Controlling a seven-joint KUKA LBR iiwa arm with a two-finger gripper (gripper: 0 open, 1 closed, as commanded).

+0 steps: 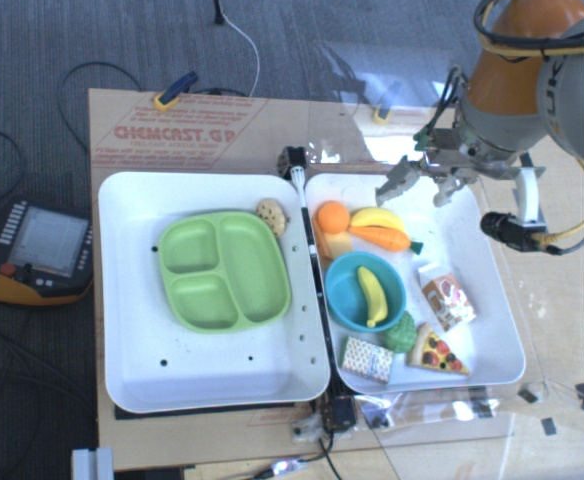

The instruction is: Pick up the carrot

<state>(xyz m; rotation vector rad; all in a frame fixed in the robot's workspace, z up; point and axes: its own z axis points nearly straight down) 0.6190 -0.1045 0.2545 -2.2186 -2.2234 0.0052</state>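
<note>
Carrot (381,236) wedged between banana (377,218) and blue bowl (364,290).

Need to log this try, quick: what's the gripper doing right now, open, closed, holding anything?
Gripper: open, holding nothing, poised above the right bin's far edge, apart from the carrot.

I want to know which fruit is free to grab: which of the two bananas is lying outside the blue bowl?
The banana lying on the right bin's floor, just above the carrot. The other banana sits inside the blue bowl.
</note>
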